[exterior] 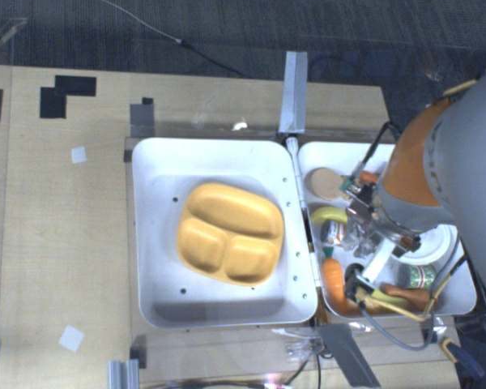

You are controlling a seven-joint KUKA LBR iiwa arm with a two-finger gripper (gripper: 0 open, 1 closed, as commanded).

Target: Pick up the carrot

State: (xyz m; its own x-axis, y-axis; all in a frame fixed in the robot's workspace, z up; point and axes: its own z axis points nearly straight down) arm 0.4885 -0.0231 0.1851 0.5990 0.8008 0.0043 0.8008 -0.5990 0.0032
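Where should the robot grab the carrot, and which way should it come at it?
Probably its middle, coming straight down from above. The carrot lies flat beside the left wall of the right bin, so squeeze across its narrow width. That wall and the clutter on its other side look likely to block a sideways approach.

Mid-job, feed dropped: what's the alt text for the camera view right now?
The gripper hangs over the crowded right bin, close to the carrot, which lies by that bin's left wall near its front corner, below a banana. A can lies further right. The left bin holds a yellow divided tray.
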